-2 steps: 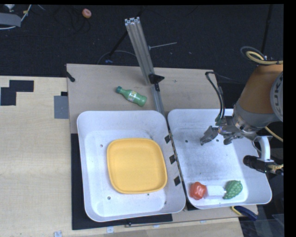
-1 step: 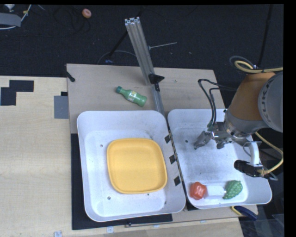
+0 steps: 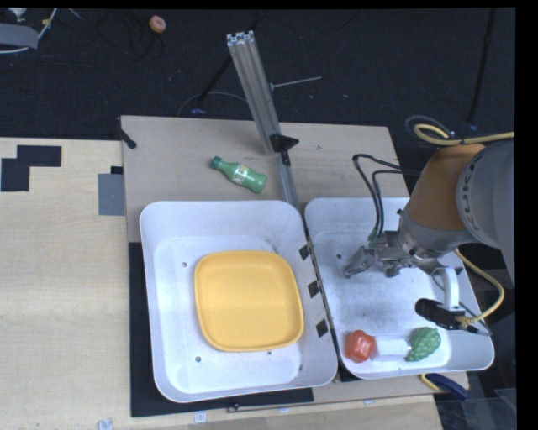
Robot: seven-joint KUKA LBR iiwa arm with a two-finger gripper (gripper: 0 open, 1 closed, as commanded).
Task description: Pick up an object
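Two white bins hold one yellow plate, one red pepper, one broccoli; gripper released, holding nothing.

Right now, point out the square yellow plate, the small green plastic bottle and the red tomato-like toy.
square yellow plate (image 3: 248, 300), camera view, centre of its flat face
small green plastic bottle (image 3: 239, 174), camera view, middle of its body
red tomato-like toy (image 3: 360, 345), camera view, its rounded top

A small green plastic bottle is lying on its side on the light wooden table, behind the left shallow white bin; a ribbed silver aluminium bar is slanting up just beside it; an orange round thing is sitting on the dark floor.
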